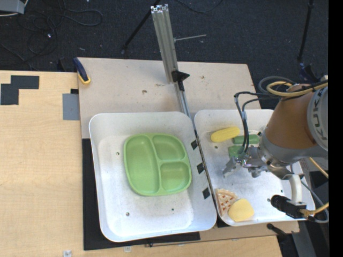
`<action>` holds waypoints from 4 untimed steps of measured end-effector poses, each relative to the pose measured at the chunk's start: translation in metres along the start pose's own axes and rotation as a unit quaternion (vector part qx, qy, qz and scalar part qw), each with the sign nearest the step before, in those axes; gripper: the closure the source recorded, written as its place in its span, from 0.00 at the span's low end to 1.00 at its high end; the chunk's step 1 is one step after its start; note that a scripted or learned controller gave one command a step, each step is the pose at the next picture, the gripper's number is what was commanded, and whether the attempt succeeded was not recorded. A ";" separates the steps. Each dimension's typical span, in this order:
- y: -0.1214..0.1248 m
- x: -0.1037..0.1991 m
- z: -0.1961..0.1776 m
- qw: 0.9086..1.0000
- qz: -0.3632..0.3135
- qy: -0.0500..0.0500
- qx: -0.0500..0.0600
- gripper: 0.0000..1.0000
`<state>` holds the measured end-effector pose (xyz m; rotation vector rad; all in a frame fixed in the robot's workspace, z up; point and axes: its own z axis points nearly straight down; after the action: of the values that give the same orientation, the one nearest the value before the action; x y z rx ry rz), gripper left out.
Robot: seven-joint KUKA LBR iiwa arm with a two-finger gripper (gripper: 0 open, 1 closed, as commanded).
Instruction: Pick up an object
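Tool low in the right bin, finger state unclear; may miss the green object beside it

- Divided plate: light green.
- Both bins: white.
- Corn cob: yellow.
- Waffle: tan, grid pattern.
- Round piece: pale yellow.
- Arm: grey, orange band.

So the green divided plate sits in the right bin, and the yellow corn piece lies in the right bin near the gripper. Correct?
Not quite. The camera view shows the green divided plate in the left bin, not the right one. The rest holds: the yellow corn piece lies in the right bin, near the gripper.
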<state>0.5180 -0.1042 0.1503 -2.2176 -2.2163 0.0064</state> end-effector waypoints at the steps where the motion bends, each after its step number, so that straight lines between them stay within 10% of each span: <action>1: 0.001 0.009 0.050 1.000 0.002 0.000 0.001 0.00; 2: 0.002 0.008 0.038 1.000 0.004 0.000 -0.001 1.00; 4: -0.012 0.005 -0.062 1.000 -0.001 -0.001 -0.004 1.00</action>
<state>0.5069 -0.0993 0.2119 -2.2212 -2.2225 -0.0012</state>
